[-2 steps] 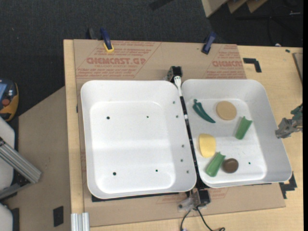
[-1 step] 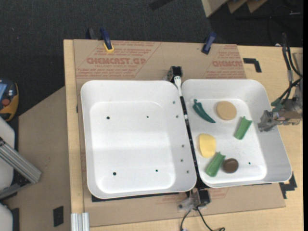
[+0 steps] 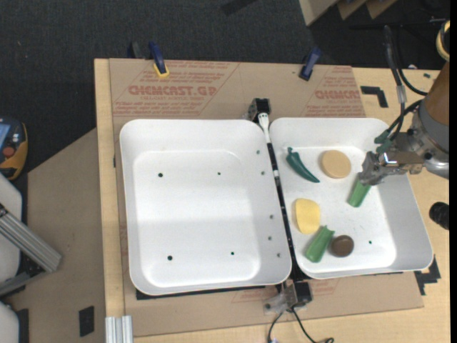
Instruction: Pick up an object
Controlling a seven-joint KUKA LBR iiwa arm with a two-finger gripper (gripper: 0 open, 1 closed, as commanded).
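The left bin [image 3: 193, 206] lay beside the right bin [image 3: 407, 220]. In the right bin, a green pepper [image 3: 302, 166] lay near its left edge, a yellow piece [image 3: 308, 215] below it, then a green block [image 3: 318, 243], a brown ball [image 3: 342, 245] and a tan disc [image 3: 335, 164]. The claw [image 3: 371, 178] was clenched on a green cylinder [image 3: 358, 193] near the right edge.

end effector [image 3: 373, 174]: over right bin [image 3: 407, 213], at green cylinder [image 3: 358, 191] top
right bin: green pepper [image 3: 301, 166], tan disc [image 3: 335, 164], yellow piece [image 3: 308, 215], brown ball [image 3: 342, 245]
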